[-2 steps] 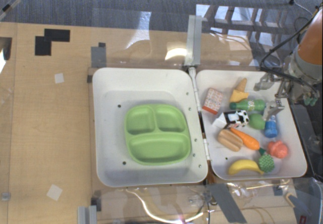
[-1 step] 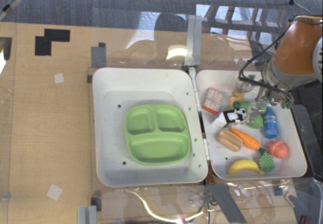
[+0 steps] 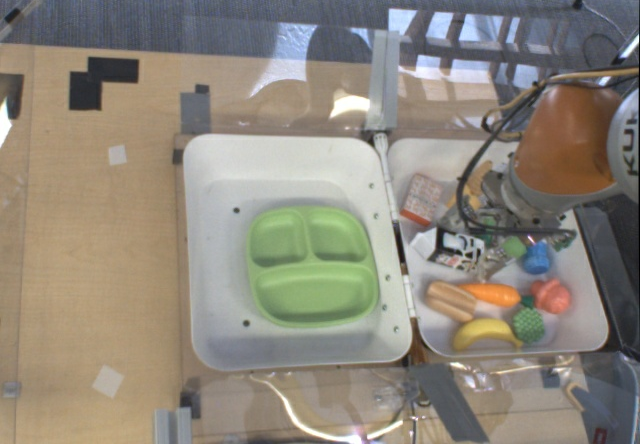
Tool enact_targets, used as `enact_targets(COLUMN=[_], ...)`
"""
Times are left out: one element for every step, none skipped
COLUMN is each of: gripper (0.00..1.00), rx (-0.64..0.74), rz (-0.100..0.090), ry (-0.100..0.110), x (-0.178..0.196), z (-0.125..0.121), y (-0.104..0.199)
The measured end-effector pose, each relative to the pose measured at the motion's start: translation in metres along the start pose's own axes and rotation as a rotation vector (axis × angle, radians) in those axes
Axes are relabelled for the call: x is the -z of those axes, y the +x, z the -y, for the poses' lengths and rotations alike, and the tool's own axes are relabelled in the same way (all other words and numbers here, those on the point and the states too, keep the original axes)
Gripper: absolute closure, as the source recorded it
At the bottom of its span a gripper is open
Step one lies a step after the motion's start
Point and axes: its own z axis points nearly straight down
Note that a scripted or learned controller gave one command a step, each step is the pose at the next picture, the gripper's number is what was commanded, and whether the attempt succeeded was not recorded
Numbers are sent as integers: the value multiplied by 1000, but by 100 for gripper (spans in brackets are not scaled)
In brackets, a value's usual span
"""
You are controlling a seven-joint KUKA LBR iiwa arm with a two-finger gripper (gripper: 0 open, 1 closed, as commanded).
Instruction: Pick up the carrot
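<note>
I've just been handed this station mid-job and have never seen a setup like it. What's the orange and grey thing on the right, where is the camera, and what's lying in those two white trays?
One camera looks down at a slant on a bench with two shallow white bins. The grey and orange shape is a robot arm reaching in from the right; its hand hangs low over the right bin, and its fingers are too hidden to judge. The left bin holds a green divided plate. The right bin holds toy food: the carrot it should pick up, a hot dog beside it, a banana and some small items. The carrot lies in the bin, not lifted.
</note>
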Motion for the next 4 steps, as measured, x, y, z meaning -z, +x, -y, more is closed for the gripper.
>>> enact_targets(gripper=[0, 100, 0, 0], rx=[127, 126, 126, 225], rz=[-5, 5, 5, 5], ry=[-5, 2, 2, 4], x=[-6, 9, 8, 1], z=[51, 53, 52, 9], y=[-41, -45, -45, 29])
